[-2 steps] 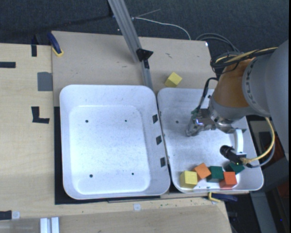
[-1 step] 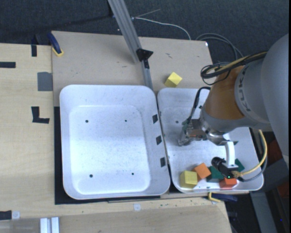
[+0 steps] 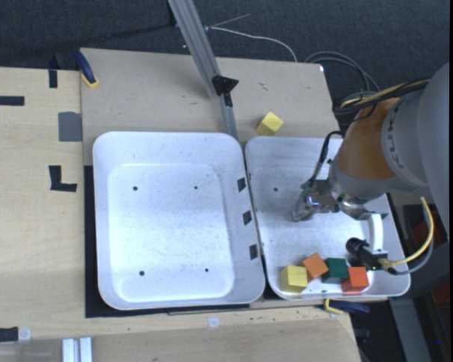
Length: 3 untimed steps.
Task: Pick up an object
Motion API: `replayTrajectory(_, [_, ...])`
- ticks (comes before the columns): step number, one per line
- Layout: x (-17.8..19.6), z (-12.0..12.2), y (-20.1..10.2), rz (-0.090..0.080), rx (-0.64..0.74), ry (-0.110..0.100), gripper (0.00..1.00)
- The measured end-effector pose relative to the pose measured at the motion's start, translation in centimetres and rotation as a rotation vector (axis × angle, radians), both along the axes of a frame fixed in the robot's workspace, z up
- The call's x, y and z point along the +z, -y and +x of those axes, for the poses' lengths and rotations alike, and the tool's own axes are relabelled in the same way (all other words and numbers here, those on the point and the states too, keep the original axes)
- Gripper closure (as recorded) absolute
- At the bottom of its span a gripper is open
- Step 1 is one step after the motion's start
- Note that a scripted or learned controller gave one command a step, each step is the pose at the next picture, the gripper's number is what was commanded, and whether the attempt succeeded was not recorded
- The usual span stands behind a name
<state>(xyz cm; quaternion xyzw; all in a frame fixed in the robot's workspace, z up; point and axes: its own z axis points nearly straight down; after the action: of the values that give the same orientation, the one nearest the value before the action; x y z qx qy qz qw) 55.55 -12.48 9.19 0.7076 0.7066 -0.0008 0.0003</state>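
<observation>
Blocks sit bunched at the near edge of the right bin (image 3: 275, 164): yellow block (image 3: 294, 277), orange block (image 3: 315, 265), green block (image 3: 336, 268), red-orange block (image 3: 357, 277). Gripper (image 3: 306, 208) hangs over bin's middle, apart from them; can't tell its state. 1 more yellow cube (image 3: 270, 123) lies on bench beyond the bins. Left bin (image 3: 106, 149) adjoins.

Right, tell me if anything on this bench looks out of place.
One yellow block lies on the bench just beyond the right bin, outside both bins. The other blocks sit clustered in that bin's near corner.
</observation>
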Motion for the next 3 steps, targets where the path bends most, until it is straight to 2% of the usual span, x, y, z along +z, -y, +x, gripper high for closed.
replayTrajectory(1, [0.0, 2.8, 0.1, 0.001, 0.003, 0.001, 1.00])
replayTrajectory(2, [0.0, -2.1, -3.2, 0.003, 0.002, -0.004, 1.00])
replayTrajectory(3, [1.0, -2.0, -3.1, 0.003, 0.003, -0.004, 1.00])
